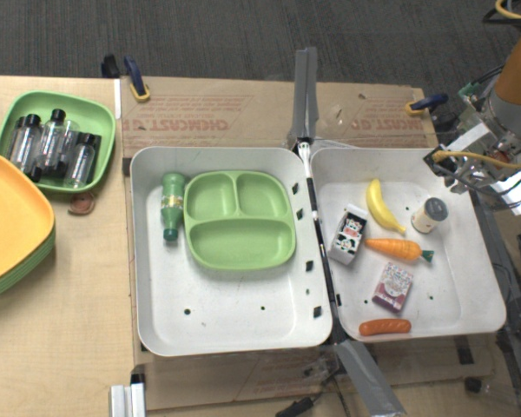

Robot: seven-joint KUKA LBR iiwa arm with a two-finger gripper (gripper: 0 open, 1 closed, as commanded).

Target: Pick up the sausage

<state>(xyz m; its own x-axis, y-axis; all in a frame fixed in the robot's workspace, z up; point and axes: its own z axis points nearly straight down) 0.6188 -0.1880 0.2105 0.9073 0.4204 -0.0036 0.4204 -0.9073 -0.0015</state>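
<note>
The sausage (385, 327) is a short orange-red link lying flat at the front edge of the right bin (469, 320). My arm comes in at the upper right, and the gripper (469, 165) hangs over the bin's far right corner, well away from the sausage. Cables and wrist parts hide its fingers. Nothing is seen held.
The right bin also holds a banana (382, 205), a carrot (396, 249), a small milk carton (349, 235), a purple packet (392, 286) and a small jar (429, 215). In the left bin (156, 320) lie a green divided plate (240, 219) and a green bottle (172, 205).
</note>
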